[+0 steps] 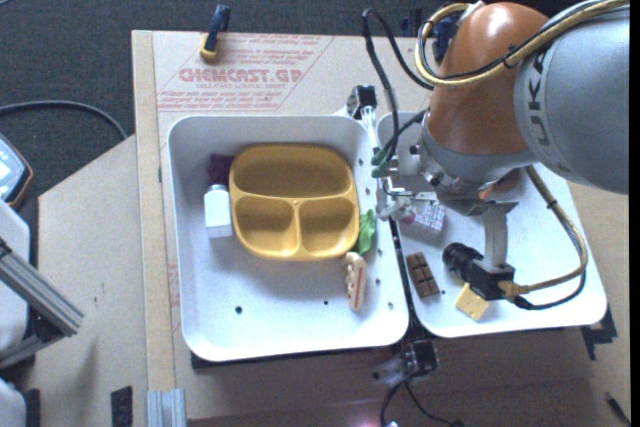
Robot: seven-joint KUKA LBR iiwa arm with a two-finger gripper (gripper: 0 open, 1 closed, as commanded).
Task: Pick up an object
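pincer (400, 200) hangs over the divide between the two bins, but the arm blocks it, so i can't tell if it's open or holding anything. closest grab looks like the chocolate bar (424, 275) in the right bin (585, 290): small, stiff, light, probably best pinched across its narrow sides. yellow tray (294, 200) in the left bin looks too wide.

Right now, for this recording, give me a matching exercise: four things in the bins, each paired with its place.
Things:
1. tray
2. white bottle
3. brown bar
4. yellow block

Places:
A. right bin, near its front edge
B. left bin, against the tray's left side
C. middle of the left bin
D. right bin, just by the divide between the bins

Pairs: 1-C, 2-B, 3-D, 4-A
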